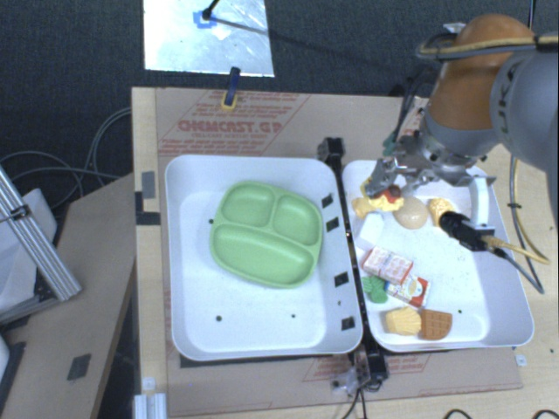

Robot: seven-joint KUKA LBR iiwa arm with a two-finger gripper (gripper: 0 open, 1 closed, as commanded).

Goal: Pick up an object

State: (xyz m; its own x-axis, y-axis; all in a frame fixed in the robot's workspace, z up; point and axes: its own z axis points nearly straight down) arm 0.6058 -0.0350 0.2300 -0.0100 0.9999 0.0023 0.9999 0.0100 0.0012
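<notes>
Red block lettering on the cardboard sheet [236, 120] behind the bins, appearing to read "CHEMCAST GP"; smaller red lines above and below it too fine to read. More red print on the cardboard's front edge, illegible. Small red-and-white carton [388, 264] in the right bin bears print, unreadable.

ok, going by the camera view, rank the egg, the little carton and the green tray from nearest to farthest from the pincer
Measured from the pincer at the far end of the right bin:
1. The egg, just beside it toward the bin's middle.
2. The little carton, further toward the near end of the same bin.
3. The green tray, across the divider in the left bin.
</notes>
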